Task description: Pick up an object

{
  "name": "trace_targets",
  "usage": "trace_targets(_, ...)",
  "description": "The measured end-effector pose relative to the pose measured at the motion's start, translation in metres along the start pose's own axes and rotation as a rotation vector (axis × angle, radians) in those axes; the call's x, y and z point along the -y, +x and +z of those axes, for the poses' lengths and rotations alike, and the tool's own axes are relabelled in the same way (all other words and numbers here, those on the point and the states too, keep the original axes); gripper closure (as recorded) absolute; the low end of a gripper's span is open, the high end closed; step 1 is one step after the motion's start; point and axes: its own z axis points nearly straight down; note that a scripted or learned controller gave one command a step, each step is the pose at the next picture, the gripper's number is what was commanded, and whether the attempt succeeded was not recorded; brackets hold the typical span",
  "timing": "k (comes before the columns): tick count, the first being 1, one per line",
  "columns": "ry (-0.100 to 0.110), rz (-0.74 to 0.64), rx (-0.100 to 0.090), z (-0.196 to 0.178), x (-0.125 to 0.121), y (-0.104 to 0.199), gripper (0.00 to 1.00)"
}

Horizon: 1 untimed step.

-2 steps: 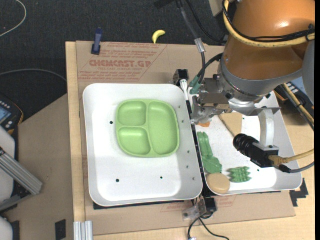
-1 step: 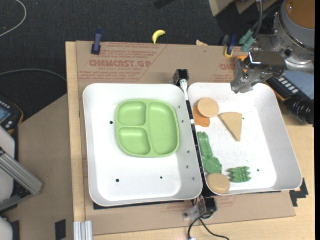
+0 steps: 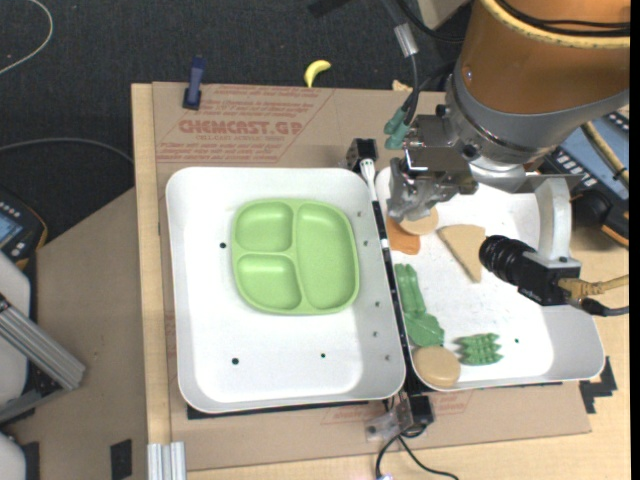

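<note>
My gripper [image 3: 408,206] hangs low over the far left corner of the right bin [image 3: 562,350]. Directly under it lie a tan disc [image 3: 424,224] and an orange piece [image 3: 402,241]; whether either is touched I cannot tell. A tan wedge [image 3: 465,247] lies just to the right. Along the bin's left wall stretches a long green leafy piece [image 3: 415,303]. A small green piece [image 3: 478,348] and a round tan cookie [image 3: 437,366] rest near the front edge.
The left bin [image 3: 200,298] holds a green divided plate [image 3: 295,256]. A black cylinder [image 3: 520,263] on the arm juts over the right bin. A blue clip [image 3: 194,83] and a yellow banana toy [image 3: 317,70] lie beyond the bins.
</note>
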Motion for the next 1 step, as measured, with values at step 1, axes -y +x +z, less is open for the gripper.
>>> trace_targets(1, -0.01, 0.005, 0.0, -0.0138, -0.001, -0.0033, 1.0)
